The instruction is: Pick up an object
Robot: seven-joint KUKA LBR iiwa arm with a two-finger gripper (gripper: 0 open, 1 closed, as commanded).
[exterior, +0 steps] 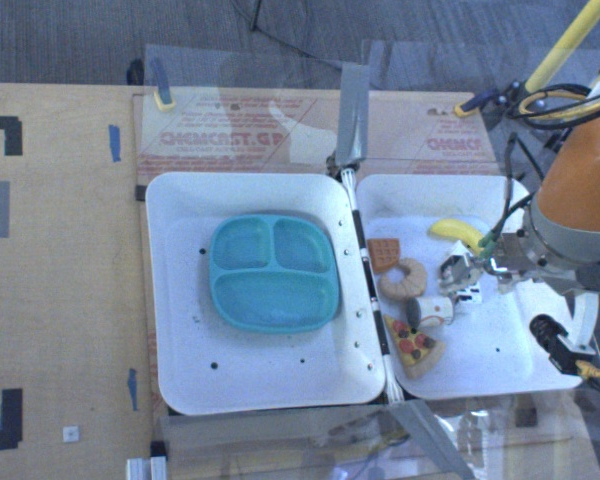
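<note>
Teal divided plate (274, 272) lies in left bin (170, 228).

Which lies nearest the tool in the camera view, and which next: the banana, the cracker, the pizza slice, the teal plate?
Measured from the tool in the right bin:
1. Banana, just above it near the bin's far side.
2. Cracker and pizza slice: too close to rank; cracker up-left by the divider, pizza down-left.
3. Teal plate, in the left bin.

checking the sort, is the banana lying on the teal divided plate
No, the banana lies in the right bin, while the teal plate sits in the left bin.
</note>
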